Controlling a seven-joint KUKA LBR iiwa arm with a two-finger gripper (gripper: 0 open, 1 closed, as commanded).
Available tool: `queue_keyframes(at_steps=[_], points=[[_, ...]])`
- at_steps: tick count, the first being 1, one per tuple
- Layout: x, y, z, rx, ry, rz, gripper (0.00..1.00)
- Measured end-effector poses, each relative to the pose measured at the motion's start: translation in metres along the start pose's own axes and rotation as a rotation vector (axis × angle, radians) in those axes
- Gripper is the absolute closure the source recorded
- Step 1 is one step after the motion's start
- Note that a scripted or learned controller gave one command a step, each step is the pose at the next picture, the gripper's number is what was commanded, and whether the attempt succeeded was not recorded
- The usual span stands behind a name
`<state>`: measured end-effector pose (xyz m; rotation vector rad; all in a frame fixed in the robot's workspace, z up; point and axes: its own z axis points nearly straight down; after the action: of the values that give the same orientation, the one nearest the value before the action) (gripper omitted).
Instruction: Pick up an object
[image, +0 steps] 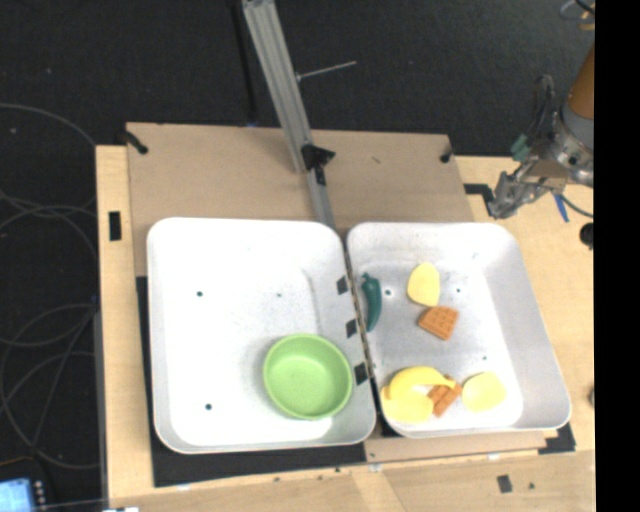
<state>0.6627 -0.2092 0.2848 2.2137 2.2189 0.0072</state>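
While end effector (508, 195) hovers beyond right bin (520, 290), grip state unclear, waffle (438, 322) well apart

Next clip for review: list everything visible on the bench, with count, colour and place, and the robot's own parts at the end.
Bins: 2, white, side by side; left bin, right bin.
Bowl: 1, green, left bin, near-right corner.
Teal object: 1, right bin, against its left wall.
Yellow pieces: 3, right bin; one upper middle, two along the near edge.
Waffle-like square: 1, orange, right bin centre.
Small orange piece: 1, between the near yellow pieces.
Metal pole: 1, grey, behind the bins.
Claw: 1, grey, beyond the right bin's far-right corner.
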Motion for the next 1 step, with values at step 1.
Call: queue_keyframes(at_steps=[1], points=[[0.0481,-0.0105,0.0068,0.007,0.002,-0.003,1.00]])
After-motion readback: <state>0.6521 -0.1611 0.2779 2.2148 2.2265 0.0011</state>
